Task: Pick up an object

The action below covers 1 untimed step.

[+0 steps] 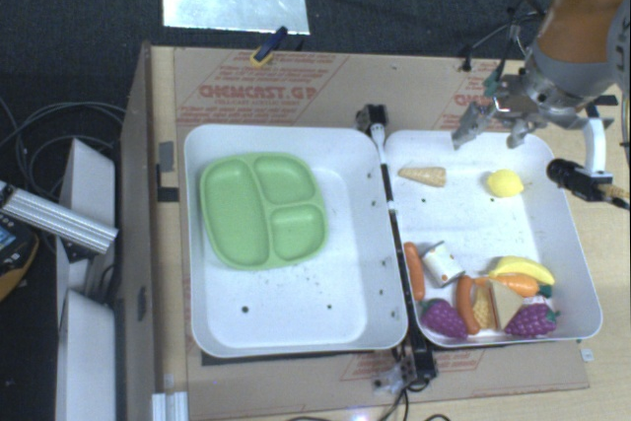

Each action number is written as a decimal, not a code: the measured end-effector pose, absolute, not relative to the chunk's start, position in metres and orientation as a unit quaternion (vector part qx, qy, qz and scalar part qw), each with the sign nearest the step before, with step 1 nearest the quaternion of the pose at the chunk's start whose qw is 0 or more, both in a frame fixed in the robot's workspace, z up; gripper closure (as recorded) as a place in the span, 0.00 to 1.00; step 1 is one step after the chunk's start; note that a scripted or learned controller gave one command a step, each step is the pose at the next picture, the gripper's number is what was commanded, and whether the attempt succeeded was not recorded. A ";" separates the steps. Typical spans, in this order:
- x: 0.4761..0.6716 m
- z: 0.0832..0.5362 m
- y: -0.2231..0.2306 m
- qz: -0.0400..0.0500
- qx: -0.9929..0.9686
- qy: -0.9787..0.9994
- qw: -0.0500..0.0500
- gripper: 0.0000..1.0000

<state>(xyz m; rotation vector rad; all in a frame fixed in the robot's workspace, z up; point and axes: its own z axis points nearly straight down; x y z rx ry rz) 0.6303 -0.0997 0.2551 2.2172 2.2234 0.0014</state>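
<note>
My gripper (490,125) hangs over the far edge of the right bin (567,242), open, with nothing between its fingers. Below it in that bin lie a tan wedge-shaped piece (423,175) and a yellow lemon (505,182). Near the bin's front edge is a cluster: an orange carrot (413,269), a small white cup (441,262), a hot dog (476,303), a banana (523,268), an orange piece (519,285) and two purple grape bunches (445,318) (530,318).
The left bin (345,311) holds a green divided plate (263,209). Both bins rest on a cardboard sheet (256,89). A black clamp (372,118) sits at the far end of the seam between the bins. Cables and metal parts lie left of the bench.
</note>
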 end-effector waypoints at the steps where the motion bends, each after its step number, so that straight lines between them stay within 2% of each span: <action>1: 0.644 0.188 -0.142 -0.001 0.707 0.708 0.000 0.00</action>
